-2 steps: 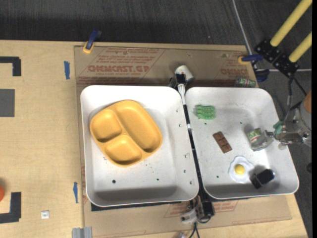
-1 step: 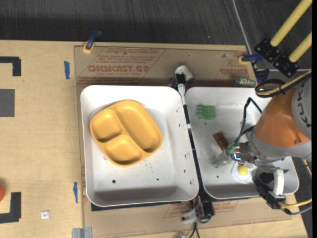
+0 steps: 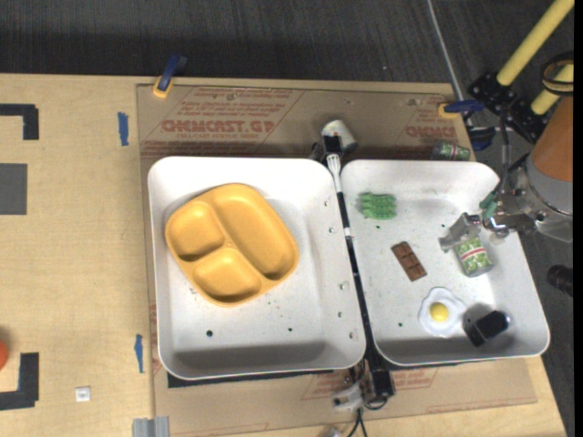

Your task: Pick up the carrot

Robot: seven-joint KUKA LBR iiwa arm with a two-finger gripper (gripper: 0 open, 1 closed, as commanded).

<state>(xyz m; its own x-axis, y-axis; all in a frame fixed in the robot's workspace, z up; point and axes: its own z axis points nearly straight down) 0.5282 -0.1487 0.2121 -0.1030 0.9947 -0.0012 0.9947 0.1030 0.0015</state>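
My gripper [image 3: 474, 228] hangs over the right side of the right bin [image 3: 510, 340], reaching in from the right edge. Directly under and just in front of it lies a small green and white packet with red marks [image 3: 475, 258]. The gripper's metal parts overlap the packet's top end, and I cannot tell whether it touches the packet.
The right bin also holds a green leafy piece [image 3: 376, 206], a brown chocolate bar [image 3: 409, 261], a fried egg [image 3: 439, 312] and a black block [image 3: 485, 325]. A yellow compartment plate [image 3: 231, 242] lies in the left bin [image 3: 173, 335]. A yellow pole [image 3: 537, 30] stands at the back right.
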